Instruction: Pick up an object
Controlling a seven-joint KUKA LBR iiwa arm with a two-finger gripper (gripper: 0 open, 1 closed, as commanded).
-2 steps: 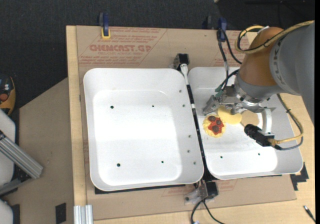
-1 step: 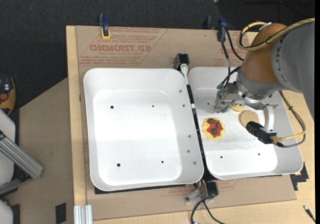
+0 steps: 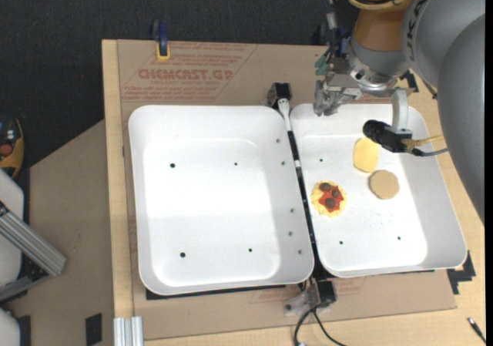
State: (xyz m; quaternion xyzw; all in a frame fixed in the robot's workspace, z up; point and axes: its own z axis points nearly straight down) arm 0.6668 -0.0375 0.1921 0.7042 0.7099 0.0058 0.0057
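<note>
Three small things lie in the right bin (image 3: 431, 248): a pale yellow block (image 3: 367, 155), a round tan disc (image 3: 384, 184) just below it, and a flat yellow piece with red and dark spots (image 3: 330, 198) near the bin's left wall. My gripper (image 3: 326, 104) hangs over the far left corner of the right bin, well above and to the left of the yellow block. It touches none of the three things.
The left bin (image 3: 154, 183) stands beside the right one, and a black divider strip (image 3: 296, 171) runs between them. A blue and yellow clamp (image 3: 162, 40) sits at the bench's far edge. The grey arm (image 3: 454, 67) covers the far right.
</note>
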